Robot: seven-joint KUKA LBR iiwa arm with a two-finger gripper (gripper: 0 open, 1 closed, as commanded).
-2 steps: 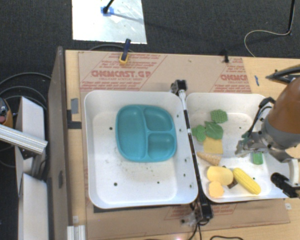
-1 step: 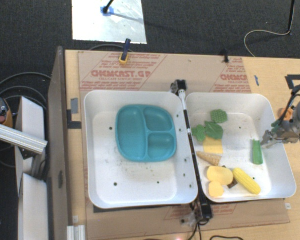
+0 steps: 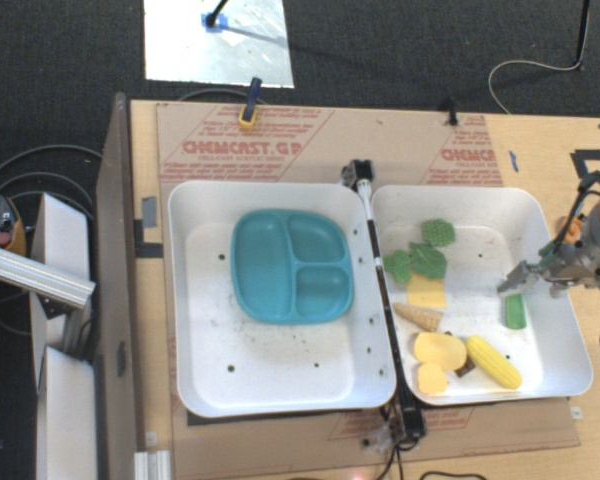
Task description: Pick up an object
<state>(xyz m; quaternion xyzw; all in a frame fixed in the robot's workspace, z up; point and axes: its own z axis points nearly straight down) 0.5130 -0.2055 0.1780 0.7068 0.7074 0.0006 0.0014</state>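
- Two white bins sit side by side on the tabletop [image 3: 130, 298] — the left bin [image 3: 195, 368] and the right bin [image 3: 555, 368], touching along a dark middle rail.
- One teal divided plate [image 3: 291, 266] lies in the left bin.
- Three green leafy pieces [image 3: 427, 253] cluster near the rail in the right bin, beside one yellow block [image 3: 427, 291] and one tan cone [image 3: 418, 316].
- Two yellow rounded pieces [image 3: 438, 353] and one corn cob [image 3: 493, 361] lie along the near wall.
- One small green stick [image 3: 515, 311] lies apart from the rest, toward the right wall.
- End effector [image 3: 520, 278] hangs at the right bin's right side, just above the green stick — whether its fingers are spread or closed, I cannot tell.
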